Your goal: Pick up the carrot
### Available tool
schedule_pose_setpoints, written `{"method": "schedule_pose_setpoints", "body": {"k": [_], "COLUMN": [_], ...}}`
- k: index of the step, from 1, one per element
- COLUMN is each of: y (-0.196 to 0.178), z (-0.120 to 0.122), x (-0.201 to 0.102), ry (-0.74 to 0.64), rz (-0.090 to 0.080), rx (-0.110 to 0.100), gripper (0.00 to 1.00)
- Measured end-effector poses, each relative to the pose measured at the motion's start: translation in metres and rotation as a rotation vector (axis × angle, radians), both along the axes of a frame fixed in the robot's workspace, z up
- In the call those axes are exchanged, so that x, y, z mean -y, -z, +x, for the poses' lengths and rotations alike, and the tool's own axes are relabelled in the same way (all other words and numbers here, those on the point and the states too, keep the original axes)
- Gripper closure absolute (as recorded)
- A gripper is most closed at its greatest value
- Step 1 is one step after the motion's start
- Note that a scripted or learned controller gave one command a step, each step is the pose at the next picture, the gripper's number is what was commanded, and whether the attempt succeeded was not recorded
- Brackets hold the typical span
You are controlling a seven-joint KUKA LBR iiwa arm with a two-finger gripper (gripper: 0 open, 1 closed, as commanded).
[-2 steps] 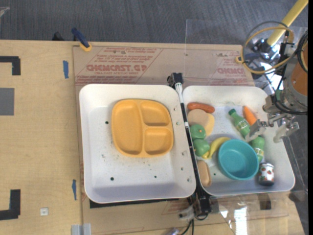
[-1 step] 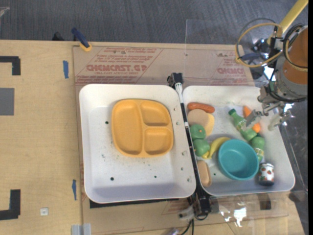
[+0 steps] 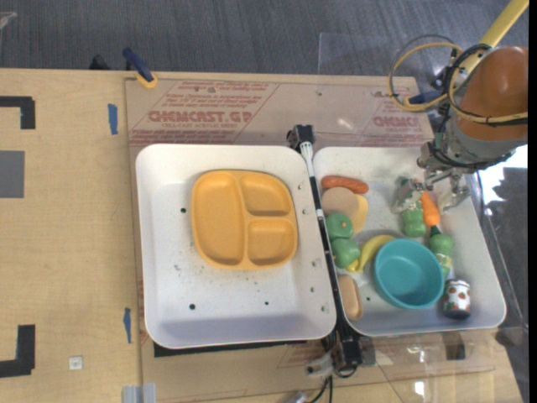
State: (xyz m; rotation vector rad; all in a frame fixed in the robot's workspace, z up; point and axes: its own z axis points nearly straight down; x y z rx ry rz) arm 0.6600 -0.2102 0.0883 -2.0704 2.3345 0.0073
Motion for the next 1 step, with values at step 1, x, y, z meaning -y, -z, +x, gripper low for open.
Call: {"method": "schedule_pose_setpoints", "body": {"k": [1], "y": [-0.0172], "z": [0.0036], "x": [-0.0014], "ry": [0.008], "rz": [0.008], "rx": [0.010], "gripper": [1.00]}}
